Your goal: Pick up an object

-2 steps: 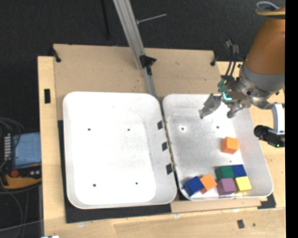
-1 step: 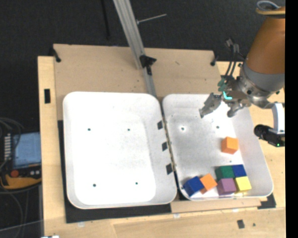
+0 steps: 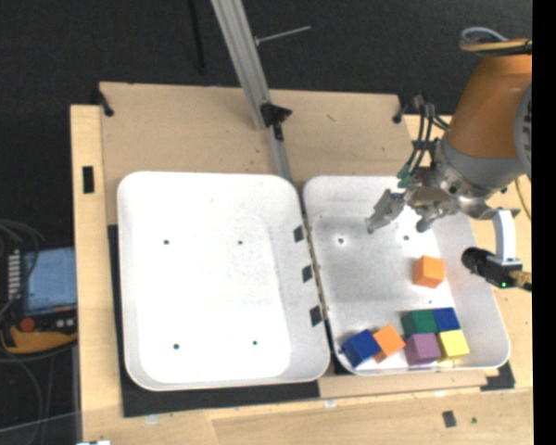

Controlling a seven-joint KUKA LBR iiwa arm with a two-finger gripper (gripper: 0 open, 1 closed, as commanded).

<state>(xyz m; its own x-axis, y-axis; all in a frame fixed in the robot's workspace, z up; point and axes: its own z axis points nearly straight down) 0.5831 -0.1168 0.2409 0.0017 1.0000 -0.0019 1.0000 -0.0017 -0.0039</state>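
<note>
The right bin [image 3: 352, 267] holds several small cubes. One orange cube [image 3: 429, 271] sits alone toward the bin's right side. Along the near edge lie a blue cube [image 3: 360, 346], a second orange cube [image 3: 388, 340], a green cube [image 3: 419, 323], another blue cube [image 3: 445, 319], a purple cube [image 3: 423, 347] and a yellow cube [image 3: 454, 343]. My gripper [image 3: 404, 218] hangs over the far part of this bin, up and to the left of the lone orange cube. It is open, its fingers spread, with nothing between them.
The left bin [image 3: 213, 276] lies beside the right one, with black clips along the seam between them. A slanted metal pole [image 3: 246, 54] rises from the bench's far side. A black fixture [image 3: 486, 265] juts in at the right bin's right edge.
</note>
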